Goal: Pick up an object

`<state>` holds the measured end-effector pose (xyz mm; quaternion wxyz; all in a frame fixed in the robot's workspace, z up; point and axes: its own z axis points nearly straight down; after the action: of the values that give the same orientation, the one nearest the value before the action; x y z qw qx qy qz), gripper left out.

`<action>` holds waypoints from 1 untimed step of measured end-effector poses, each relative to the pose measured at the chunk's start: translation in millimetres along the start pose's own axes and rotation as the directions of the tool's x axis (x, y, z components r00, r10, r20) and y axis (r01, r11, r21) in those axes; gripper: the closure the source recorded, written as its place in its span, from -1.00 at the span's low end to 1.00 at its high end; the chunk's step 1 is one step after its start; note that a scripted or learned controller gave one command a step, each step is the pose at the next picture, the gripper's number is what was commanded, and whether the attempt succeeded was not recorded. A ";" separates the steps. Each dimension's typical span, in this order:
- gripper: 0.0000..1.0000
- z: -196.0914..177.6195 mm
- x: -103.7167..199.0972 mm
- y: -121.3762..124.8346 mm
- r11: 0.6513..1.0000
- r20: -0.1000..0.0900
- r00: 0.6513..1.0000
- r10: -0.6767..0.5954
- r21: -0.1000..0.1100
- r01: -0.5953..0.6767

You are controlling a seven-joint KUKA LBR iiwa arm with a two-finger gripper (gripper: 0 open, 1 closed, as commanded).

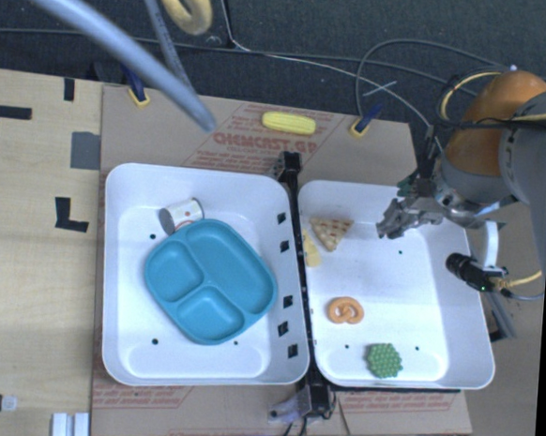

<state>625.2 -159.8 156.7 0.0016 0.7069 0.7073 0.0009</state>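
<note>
The right bin (455, 302) holds a tan waffle-like wedge (329, 232) at its top left, a pale yellow piece (310, 253) just below it, an orange pretzel (346, 311) in the middle and a green bumpy cluster (384, 360) near the front. My gripper (392, 226) hangs over the bin's upper middle, to the right of the wedge and apart from it. Nothing shows between its fingers.
The left bin (120, 247) holds a blue divided tray (210, 280) and a small white cup on its side (181, 215). A yellow banana-like item (288, 122) lies on the cardboard behind the bins. A black divider (293, 261) runs between the bins.
</note>
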 end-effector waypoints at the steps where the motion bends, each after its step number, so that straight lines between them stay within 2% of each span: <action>1: 1.00 -62.4 -3.1 -3.3 1.000 0.001 1.000 -0.001 -0.002 0.001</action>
<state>621.6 -162.8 219.1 0.0027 0.7067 0.7075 0.0013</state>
